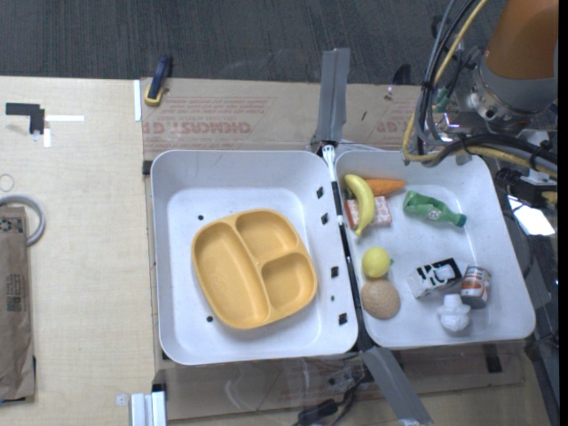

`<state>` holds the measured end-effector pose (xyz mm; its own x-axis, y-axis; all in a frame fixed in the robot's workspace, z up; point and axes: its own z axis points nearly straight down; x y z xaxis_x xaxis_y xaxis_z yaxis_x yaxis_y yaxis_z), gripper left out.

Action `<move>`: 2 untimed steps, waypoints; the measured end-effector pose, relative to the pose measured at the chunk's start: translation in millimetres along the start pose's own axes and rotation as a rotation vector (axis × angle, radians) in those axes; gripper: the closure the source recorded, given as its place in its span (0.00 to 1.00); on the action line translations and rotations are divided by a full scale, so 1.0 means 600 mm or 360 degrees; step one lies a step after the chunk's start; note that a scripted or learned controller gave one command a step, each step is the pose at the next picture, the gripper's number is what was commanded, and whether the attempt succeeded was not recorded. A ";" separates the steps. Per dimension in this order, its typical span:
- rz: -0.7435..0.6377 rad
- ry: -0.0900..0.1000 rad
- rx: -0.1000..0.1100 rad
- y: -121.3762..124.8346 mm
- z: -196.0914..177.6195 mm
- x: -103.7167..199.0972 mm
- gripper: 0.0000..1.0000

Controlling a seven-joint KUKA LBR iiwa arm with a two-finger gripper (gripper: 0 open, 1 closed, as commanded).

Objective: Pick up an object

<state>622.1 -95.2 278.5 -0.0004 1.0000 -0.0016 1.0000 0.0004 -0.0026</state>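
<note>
The right bin [506, 238] holds several objects: a banana [359, 198], a carrot [383, 185], a small red and white packet [380, 212], a green bottle [433, 209], a lemon [376, 262], a brown round fruit [381, 299], a black and white carton [435, 276], a small can [475, 286] and a white lump [454, 315]. The arm's orange band [525, 25] and grey wrist [497, 105] hang over the bin's far right corner, amid cables. The gripper itself is hidden under the wrist hardware.
The left bin [177, 238] carries a yellow divided plate [255, 266]. A cardboard sheet [240, 114] lies behind the bins. A brown bag [13, 300] sits at the far left on the wooden bench. A grey divider post [333, 96] rises between the bins.
</note>
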 end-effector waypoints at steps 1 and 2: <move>0.0005 0.0000 0.0000 -0.034 0.147 0.013 0.00; 0.0026 0.0000 -0.0001 0.013 0.279 -0.013 0.00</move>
<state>629.4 -103.0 111.0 0.0160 0.9999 -0.0017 0.9999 -0.0160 -0.0018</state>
